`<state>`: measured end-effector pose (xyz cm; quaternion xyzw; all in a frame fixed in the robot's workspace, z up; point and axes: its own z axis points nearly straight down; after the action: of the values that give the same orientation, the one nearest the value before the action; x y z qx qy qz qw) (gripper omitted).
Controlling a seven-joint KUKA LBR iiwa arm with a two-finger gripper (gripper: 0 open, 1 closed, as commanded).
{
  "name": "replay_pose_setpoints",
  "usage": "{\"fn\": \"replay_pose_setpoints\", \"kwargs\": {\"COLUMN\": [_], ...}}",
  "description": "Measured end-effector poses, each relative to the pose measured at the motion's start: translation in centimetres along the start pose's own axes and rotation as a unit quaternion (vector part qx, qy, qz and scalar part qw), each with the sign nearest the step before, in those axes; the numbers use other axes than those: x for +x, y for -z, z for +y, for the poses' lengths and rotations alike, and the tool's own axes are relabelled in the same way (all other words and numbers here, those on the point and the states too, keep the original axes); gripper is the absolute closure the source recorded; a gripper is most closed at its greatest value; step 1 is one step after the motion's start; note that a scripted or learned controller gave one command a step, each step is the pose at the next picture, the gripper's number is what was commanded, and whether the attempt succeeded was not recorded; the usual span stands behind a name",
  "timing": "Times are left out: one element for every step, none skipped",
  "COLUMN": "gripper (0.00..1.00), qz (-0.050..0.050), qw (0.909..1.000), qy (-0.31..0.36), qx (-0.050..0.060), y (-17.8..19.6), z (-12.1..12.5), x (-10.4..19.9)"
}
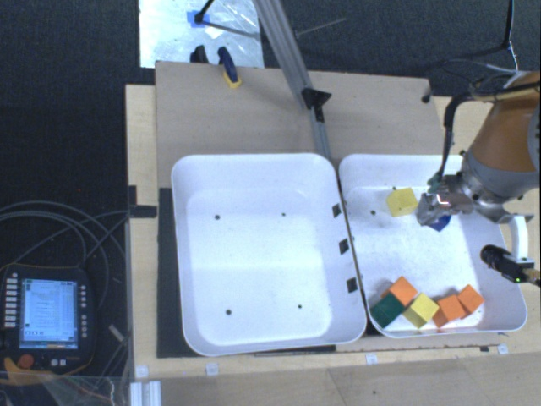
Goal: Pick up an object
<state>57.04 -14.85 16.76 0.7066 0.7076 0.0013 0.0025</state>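
Note:
The gripper [434, 207] hangs low in the right bin [372, 176], in its upper middle part. A yellow block [402, 201] lies just to its left, close to it or touching; I cannot tell which. A small blue piece [438, 222] shows right under the gripper, mostly hidden by it, and whether it is held is unclear. Along the bin's front wall lie an orange block [404, 291], a dark green block [387, 311], a second yellow block [420, 309] and two more orange blocks [450, 308] [470, 298].
The left bin [254, 167] sits beside the right one, with black clips on the shared wall [345, 246]. A grey pole [287, 45] slants in from the top. The arm's orange band [507, 138] fills the right edge. A pendant [42, 315] lies at far left.

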Motion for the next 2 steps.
{"fn": "replay_pose_setpoints", "kwargs": {"gripper": [1.00, 1.00], "qz": [0.000, 0.000], "qw": [1.0000, 1.0000], "qy": [0.002, 0.002], "qx": [-0.001, 0.000], "y": [5.9, 8.6], "z": [-0.5, -0.4], "x": [0.5, 0.5]}}
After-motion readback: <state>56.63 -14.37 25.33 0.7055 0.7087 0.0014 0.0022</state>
